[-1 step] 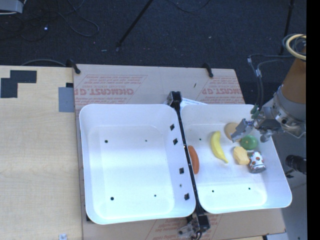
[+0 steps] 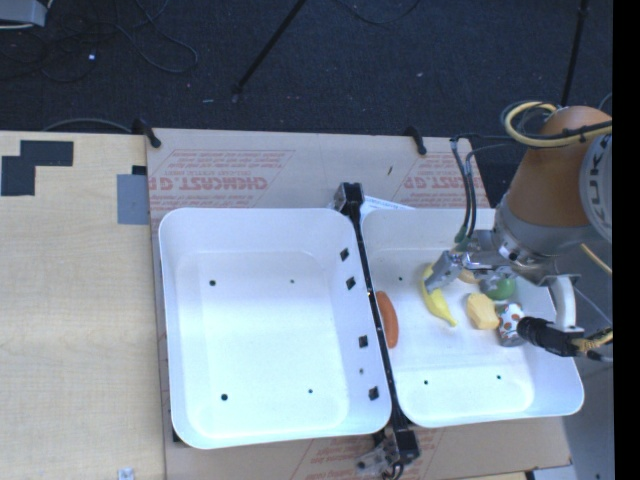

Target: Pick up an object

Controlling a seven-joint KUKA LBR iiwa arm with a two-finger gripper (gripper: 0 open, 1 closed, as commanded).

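Observation:
My gripper [image 2: 452,268] hangs low in the right bin [image 2: 470,398], reaching in from the right. Its tip is right over the upper end of a yellow banana [image 2: 439,303] lying on the bin floor. Just right of the banana sits a yellow lemon-like piece [image 2: 481,311], with a green object [image 2: 501,287] behind it, partly hidden by the wrist. A small red-and-white spotted object [image 2: 510,322] lies by the lemon. An orange oval object [image 2: 387,320] rests against the bin's left wall.
The left bin [image 2: 260,338] stands beside the right one, joined by a black clamp strip [image 2: 364,308]. A black cable [image 2: 550,336] crosses the right bin's right rim. Both bins rest on cardboard [image 2: 270,173] over the wooden bench.

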